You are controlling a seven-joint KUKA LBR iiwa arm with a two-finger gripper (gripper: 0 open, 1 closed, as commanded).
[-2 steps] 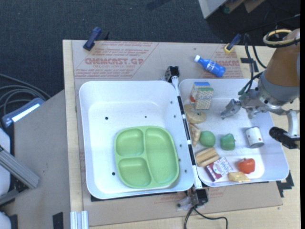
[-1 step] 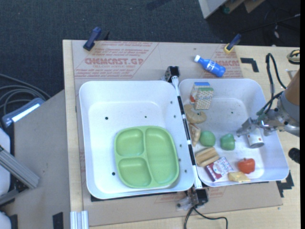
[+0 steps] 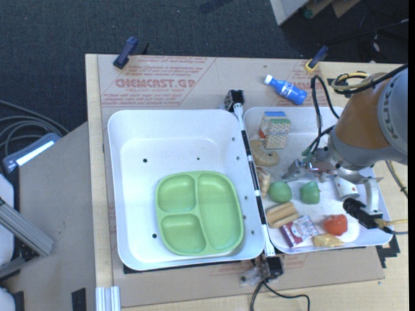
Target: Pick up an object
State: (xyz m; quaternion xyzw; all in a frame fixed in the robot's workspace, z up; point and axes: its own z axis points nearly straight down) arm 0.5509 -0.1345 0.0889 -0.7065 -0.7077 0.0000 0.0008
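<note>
The right bin point(image 3: 376, 235) holds several small objects. A green ball point(image 3: 280, 191) and a green pepper-like piece point(image 3: 310, 192) lie in its middle. In front of them are a tan roll point(image 3: 281, 213), a red packet point(image 3: 300, 229), a red tomato-like piece point(image 3: 335, 224) and a yellow piece point(image 3: 326, 240). A small printed carton point(image 3: 275, 130) stands at the back, with a tan disc point(image 3: 266, 156) beside it. My gripper point(image 3: 300, 168) hangs low just behind and between the two green things, with nothing visibly held.
The left bin point(image 3: 130, 141) holds a green divided plate point(image 3: 198, 212). A blue bottle point(image 3: 286, 89) lies on the bench behind the right bin. Clamps sit at the bench's back edge point(image 3: 125, 52) point(image 3: 317, 57). The arm's orange band point(image 3: 366, 118) covers the right bin's far corner.
</note>
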